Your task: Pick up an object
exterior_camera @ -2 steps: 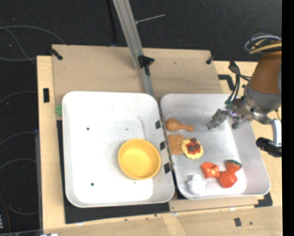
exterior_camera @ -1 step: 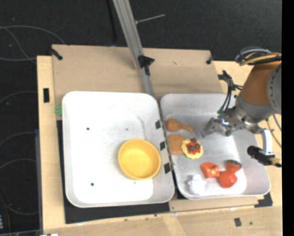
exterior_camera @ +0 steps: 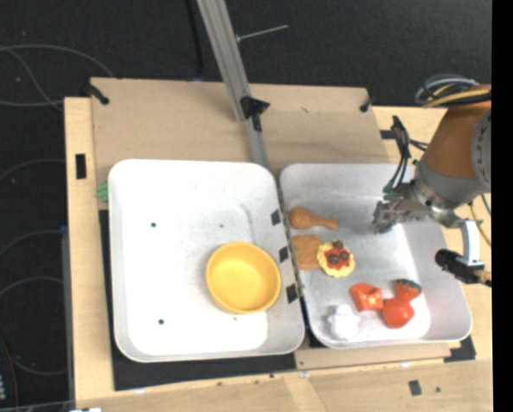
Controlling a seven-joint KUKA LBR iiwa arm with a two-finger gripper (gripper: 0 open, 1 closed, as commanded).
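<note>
My gripper (exterior_camera: 383,219) hangs over the right bin (exterior_camera: 342,183), near its right side, with nothing seen between its fingers. Left of it lies a brown drumstick-shaped toy (exterior_camera: 310,221). Below that sit a tan square piece (exterior_camera: 306,251) and a small tart with red berries (exterior_camera: 335,258). Toward the bin's front are a red chunk (exterior_camera: 366,297), a red strawberry-like toy (exterior_camera: 401,305) and a white object (exterior_camera: 343,322). The objects all lie below and to the left of the gripper, apart from it.
The left bin (exterior_camera: 171,204) holds a yellow bowl (exterior_camera: 243,277). A slanted metal pole (exterior_camera: 226,58) rises behind the bins. The grey and orange arm (exterior_camera: 454,157) enters from the right, with a black fitting (exterior_camera: 458,264) beside the right bin's edge.
</note>
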